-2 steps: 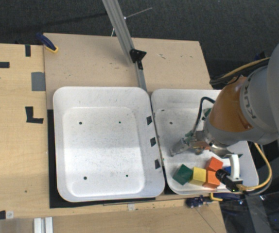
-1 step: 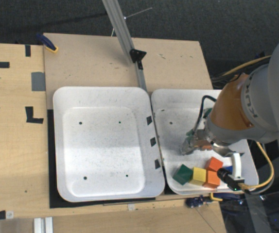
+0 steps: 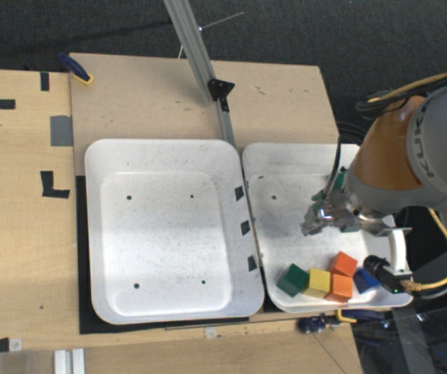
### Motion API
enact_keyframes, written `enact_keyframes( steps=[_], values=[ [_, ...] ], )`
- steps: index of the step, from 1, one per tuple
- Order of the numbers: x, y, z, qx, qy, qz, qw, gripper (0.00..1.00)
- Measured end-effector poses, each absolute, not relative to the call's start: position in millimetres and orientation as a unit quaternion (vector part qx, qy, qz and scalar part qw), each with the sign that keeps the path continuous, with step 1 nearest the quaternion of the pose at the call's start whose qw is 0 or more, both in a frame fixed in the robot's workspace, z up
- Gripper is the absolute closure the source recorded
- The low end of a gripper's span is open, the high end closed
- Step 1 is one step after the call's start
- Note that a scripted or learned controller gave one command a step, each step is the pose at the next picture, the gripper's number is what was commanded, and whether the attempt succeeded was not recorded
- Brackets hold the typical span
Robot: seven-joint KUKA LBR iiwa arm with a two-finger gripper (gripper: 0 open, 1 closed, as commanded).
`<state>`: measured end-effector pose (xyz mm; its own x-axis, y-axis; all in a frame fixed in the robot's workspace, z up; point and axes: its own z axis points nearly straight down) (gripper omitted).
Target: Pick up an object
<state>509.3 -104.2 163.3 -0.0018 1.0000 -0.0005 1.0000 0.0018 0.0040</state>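
While the plywood counter [image 3: 169, 100] stretches wide beneath two shallow white bins, the grey-and-orange arm [image 3: 399, 162] reaches in from the right and hangs over the right-hand bin [image 3: 286, 170]. The left-hand bin [image 3: 161, 232], the larger of the pair as seen here, carries nothing but a few dark specks. The pincer [image 3: 317, 218] hovers above bare white floor in the middle of the right-hand bin, and nothing can be seen between its tips; whether it is released or clenched cannot be told from this angle.

The pickable items sit huddled along the near edge of the right-hand bin, below and to the right of the pincer and apart from it: a green block [image 3: 292, 279], touching a yellow block [image 3: 318, 281], then two orange blocks, one [image 3: 344, 264] set just behind the other [image 3: 339, 287], and a blue block [image 3: 364, 280] tucked at the far right, partly hidden by the arm's hardware.

By the look of it, the task is at its start: nothing is lifted, and the approach, the grasp and the raise all remain. The blocks are near-cubes with no clear long axis; the row they form runs left to right along the bin's near wall, the green block turned slightly askew.
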Motion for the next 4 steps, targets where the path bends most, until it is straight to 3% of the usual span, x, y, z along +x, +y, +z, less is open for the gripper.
enact_keyframes(
  steps=[1,2,4],
  values=[
    [508.4,-104.8,226.2,0.707,0.708,0.0013,0.002,1.0],
    [508.3,-104.9,223.2,0.707,0.707,-0.0011,0.0,1.0],
    [545.8,7.4,213.2,0.704,0.71,0.0,-0.001,1.0]
  ],
)
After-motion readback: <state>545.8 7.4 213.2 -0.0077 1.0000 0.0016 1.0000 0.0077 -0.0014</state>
